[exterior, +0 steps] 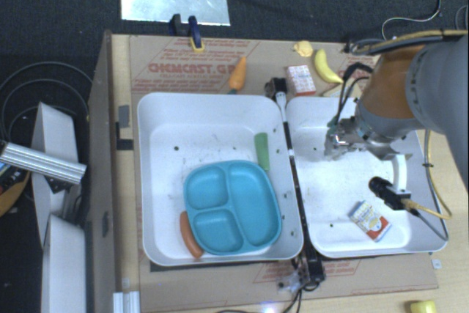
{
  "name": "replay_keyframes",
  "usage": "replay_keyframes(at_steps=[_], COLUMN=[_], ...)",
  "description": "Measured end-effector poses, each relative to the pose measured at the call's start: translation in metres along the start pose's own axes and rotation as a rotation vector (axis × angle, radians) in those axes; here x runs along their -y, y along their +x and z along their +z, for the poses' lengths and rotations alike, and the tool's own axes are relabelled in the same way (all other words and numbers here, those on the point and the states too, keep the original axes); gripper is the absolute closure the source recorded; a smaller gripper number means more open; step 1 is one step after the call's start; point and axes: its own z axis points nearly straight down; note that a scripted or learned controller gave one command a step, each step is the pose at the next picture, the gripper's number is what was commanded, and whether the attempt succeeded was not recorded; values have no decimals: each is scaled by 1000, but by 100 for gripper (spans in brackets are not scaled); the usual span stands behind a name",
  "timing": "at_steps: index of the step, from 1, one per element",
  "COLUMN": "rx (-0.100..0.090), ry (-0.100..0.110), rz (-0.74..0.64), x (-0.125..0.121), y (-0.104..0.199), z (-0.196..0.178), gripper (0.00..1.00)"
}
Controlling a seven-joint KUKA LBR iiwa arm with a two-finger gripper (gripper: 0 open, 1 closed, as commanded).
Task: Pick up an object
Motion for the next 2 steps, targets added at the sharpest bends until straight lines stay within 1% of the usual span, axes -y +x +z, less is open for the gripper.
replay_keyframes(at_steps=[1,2], rx=[-3,-3], ry=[3,5], rz=[-5,-7], x=[63,53], y=[64,138], z=[-73,-69], gripper=[100,100])
